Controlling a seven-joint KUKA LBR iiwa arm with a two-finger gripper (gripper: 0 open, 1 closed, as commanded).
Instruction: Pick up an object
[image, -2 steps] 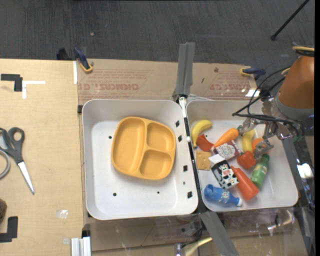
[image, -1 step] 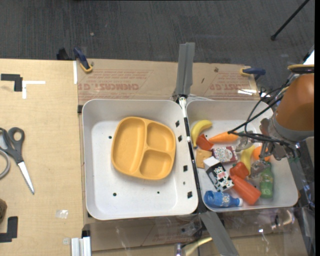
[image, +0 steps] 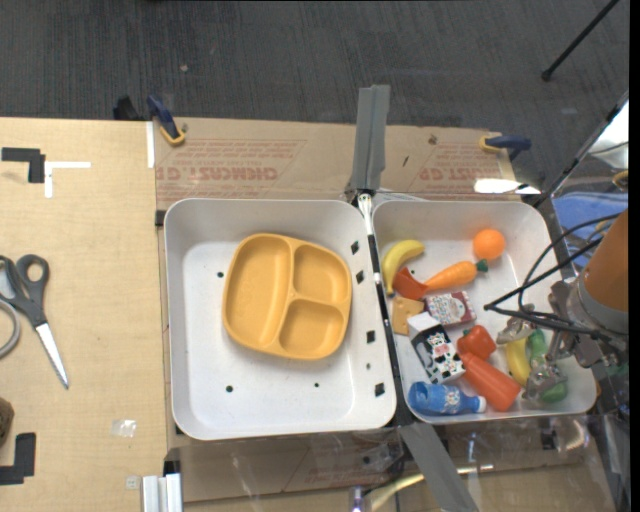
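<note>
The right bin (image: 530, 215) holds a heap of toy items: a yellow banana (image: 399, 258), an orange ball (image: 488, 244), a carrot (image: 450, 275), a red packet (image: 451, 307), a black-and-white box (image: 437, 353), a red-orange bottle (image: 492, 382) and a blue bottle (image: 444, 401). My gripper (image: 545, 368) is low in this bin's near right corner, over small yellow (image: 517, 360) and green (image: 556, 393) pieces. Cables and metal parts hide its tip. The left bin (image: 200, 400) holds a yellow divided plate (image: 288, 297).
Scissors (image: 35, 310) lie on the wooden bench at far left. A grey bar (image: 370, 140) runs back from the seam between the bins. Blue clamps (image: 166, 118) hold cardboard behind the bins. Black cables (image: 545, 265) cross the right bin's far corner.
</note>
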